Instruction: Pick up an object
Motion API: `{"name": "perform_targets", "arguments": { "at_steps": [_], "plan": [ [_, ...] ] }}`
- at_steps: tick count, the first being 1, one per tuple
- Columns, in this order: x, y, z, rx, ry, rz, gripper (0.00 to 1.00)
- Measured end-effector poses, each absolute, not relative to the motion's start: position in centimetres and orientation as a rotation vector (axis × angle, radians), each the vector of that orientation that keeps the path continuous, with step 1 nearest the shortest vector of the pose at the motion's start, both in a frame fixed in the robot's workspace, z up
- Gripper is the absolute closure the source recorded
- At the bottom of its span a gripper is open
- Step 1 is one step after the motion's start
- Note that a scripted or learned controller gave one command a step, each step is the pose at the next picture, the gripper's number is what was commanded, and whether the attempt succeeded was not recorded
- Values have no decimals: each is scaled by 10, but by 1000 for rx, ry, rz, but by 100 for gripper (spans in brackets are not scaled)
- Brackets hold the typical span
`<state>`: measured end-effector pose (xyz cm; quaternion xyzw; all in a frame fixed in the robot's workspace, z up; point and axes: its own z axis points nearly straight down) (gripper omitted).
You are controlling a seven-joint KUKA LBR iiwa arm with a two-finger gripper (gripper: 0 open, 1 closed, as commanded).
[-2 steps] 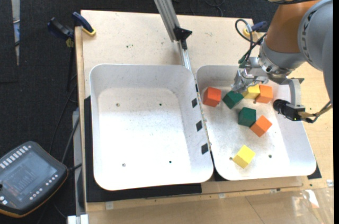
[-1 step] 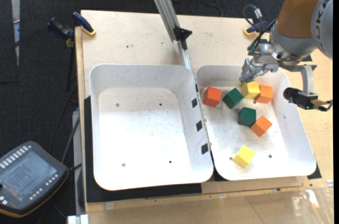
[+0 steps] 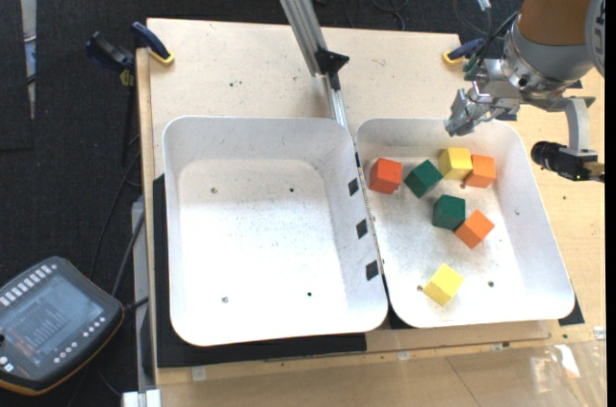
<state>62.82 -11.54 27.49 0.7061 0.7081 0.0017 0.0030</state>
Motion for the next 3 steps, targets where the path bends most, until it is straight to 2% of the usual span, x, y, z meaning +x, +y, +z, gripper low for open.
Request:
{"name": "perform_targets", "arguments": {
  "at_steps": [1,2,3],
  "plan": [
    [630,-66,274,2214,2230,1,100],
    [645,-9,265,2212,2230,3,100],
    [646,41,262,2214,2230,2,100]
  ]
}}
